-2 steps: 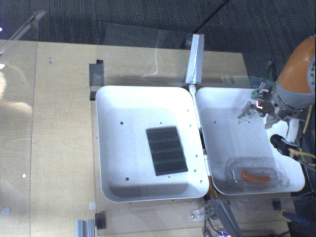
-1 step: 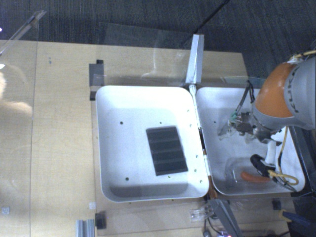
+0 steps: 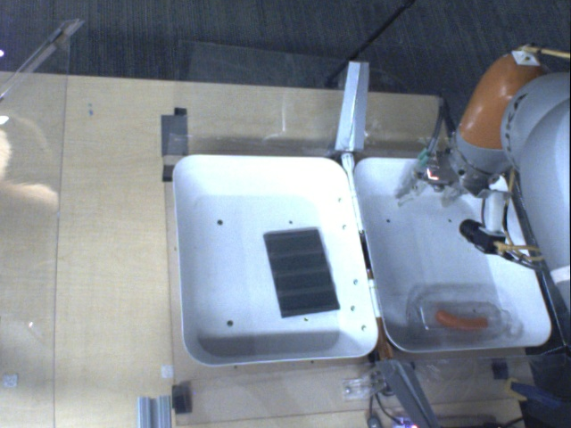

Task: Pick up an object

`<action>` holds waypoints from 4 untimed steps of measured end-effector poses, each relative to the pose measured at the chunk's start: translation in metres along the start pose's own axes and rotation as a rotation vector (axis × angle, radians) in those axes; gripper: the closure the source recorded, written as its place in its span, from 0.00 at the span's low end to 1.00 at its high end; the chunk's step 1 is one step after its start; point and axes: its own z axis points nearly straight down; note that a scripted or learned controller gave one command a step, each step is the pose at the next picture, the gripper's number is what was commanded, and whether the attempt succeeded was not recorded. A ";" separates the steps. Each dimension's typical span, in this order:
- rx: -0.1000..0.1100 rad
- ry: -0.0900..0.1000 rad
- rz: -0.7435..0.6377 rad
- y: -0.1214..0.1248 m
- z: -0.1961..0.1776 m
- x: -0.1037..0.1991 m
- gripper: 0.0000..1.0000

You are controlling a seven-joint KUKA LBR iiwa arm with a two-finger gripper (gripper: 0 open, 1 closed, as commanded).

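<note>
Hovering over the far end of the right bin, the gripper sits high with nothing visibly between its jaws, and from where I stand I cannot tell whether they are parted or closed. An orange object under a clear wrapper lies at that bin's near end, well apart from the gripper. A dark ribbed block rests in the left bin. I'd judge this the approach step; next comes travelling to a target and descending squarely onto it.

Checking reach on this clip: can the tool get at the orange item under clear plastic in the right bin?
Probably yes: the tool hangs over that bin's far end, nothing lies between, though the clear plastic covers the orange item.
</note>
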 end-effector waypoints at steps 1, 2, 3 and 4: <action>-0.003 -0.001 -0.046 -0.046 -0.130 -0.041 0.00; 0.004 0.001 0.065 -0.116 -0.081 0.031 0.00; -0.005 0.002 0.020 -0.136 -0.005 0.059 0.00; 0.001 0.000 0.047 -0.064 -0.027 0.041 0.00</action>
